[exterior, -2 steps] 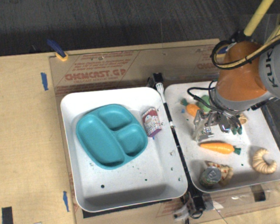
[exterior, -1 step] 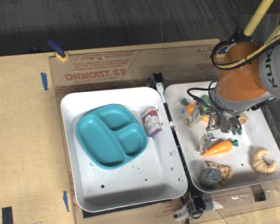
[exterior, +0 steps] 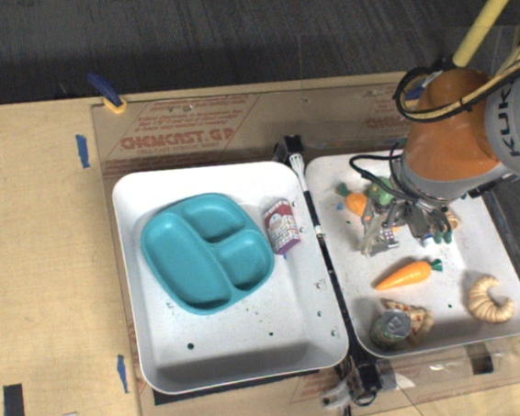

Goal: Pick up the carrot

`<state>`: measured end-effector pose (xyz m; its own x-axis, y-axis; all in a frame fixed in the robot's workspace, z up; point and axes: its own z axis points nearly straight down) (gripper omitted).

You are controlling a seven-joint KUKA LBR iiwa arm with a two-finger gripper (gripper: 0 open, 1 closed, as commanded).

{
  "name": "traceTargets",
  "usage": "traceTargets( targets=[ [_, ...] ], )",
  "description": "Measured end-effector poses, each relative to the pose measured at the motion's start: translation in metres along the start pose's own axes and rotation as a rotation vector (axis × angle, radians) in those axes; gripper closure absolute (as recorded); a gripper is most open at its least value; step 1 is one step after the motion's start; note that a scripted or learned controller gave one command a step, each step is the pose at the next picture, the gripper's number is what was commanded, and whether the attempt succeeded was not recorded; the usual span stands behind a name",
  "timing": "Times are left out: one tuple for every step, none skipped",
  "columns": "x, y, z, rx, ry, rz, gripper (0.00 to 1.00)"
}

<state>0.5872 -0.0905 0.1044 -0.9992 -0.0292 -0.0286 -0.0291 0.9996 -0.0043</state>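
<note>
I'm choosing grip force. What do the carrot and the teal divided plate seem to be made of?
The carrot looks like molded plastic: even orange, smooth and faintly glossy, with a green stub at its right end, so probably a toy. The teal divided plate also looks like hard plastic, with one uniform color, rounded compartments and a soft sheen. Neither can be confirmed by look alone.

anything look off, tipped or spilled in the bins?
Minor only. In the left bin a small can lies on its side against the teal divided plate. In the right bin the carrot lies flat, apart from the gripper above it. Nothing looks spilled or broken.
</note>
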Motion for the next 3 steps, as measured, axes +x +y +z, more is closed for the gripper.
traceTargets(
  targets=[
    [-0.077, -0.011, 0.017, -0.003, 0.014, -0.042, 1.0],
    [-0.075, -0.01, 0.018, -0.005, 0.021, -0.042, 0.0],
    [-0.08, -0.011, 0.002, -0.002, 0.003, -0.04, 1.0]
  ],
)
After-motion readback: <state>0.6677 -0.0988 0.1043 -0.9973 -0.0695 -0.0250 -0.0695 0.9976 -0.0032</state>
